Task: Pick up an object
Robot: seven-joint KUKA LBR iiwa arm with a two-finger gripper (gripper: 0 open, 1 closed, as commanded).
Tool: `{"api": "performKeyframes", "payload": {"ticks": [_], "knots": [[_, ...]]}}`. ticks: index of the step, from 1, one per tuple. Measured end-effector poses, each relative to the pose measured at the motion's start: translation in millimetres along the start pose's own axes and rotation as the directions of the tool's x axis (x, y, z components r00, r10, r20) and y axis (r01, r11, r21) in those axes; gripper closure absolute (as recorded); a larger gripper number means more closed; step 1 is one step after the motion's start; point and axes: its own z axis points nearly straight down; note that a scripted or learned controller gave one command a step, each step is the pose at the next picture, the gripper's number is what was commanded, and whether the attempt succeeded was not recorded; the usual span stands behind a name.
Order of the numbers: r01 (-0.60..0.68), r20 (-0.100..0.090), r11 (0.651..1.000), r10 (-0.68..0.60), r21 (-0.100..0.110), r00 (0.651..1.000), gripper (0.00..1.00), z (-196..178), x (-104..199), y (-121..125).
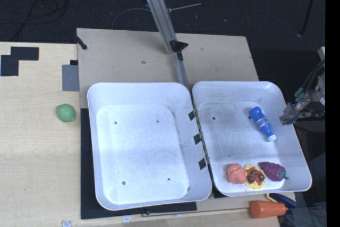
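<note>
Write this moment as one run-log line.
gripper: at right bin edge | blue plastic bottle: lying in bin, ungrasped | pick: not done

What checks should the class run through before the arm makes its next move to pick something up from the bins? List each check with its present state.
1. Something to pick lies in the right bin: ok. The blue bottle, purple grapes, an orange-pink toy and a yellow toy are there.
2. Bottle lies apart from the other things: ok.
3. Grapes and the two toys have room around them: not ok, they crowd the near corner.
4. Gripper is over a target: not ok, it sits at the bin's right rim.
5. Fingers open: cannot tell.
6. Green ball and carrot are in a bin: not ok, both lie outside.
</note>
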Motion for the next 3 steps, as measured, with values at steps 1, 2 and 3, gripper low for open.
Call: {"api": "performKeyframes", "payload": {"ticks": [1,2,3], "knots": [[0.004,-0.002,1.0,-0.004,0.004,1.0,1.0,8.7,60.4,2.6],[0.004,-0.002,1.0,-0.004,0.004,1.0,1.0,0.8,109.8,3.0],[0.005,-0.002,1.0,-0.004,0.004,1.0,1.0,-3.6,165.7,7.4]]}}
